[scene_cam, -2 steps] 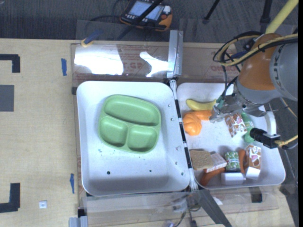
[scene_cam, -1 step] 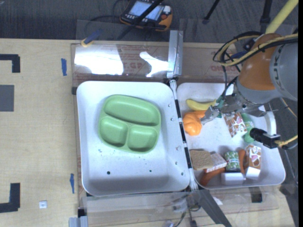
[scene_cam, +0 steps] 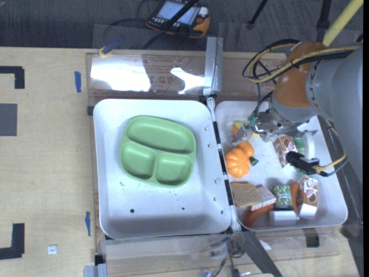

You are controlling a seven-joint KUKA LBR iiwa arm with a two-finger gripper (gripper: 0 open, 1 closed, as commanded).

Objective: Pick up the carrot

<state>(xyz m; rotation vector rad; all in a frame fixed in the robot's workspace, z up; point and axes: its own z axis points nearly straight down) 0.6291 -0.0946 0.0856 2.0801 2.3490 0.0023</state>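
Note:
The gripper (scene_cam: 255, 127) hangs low over the back left part of the right bin (scene_cam: 334, 212), with the grey arm and its orange band behind it to the right. Just left of the gripper lies a small orange piece (scene_cam: 237, 131) with a green tuft (scene_cam: 252, 119) at its far end. It looks like the carrot, and the gripper partly hides it. I cannot make out whether they touch.
An orange pumpkin (scene_cam: 239, 160) sits just in front of the gripper. Nearer the front lie a bread slice (scene_cam: 251, 194), a dark orange elongated item (scene_cam: 257, 214), a green can (scene_cam: 283, 195) and several small packets. The left bin (scene_cam: 109, 206) holds a green divided plate (scene_cam: 157, 149).

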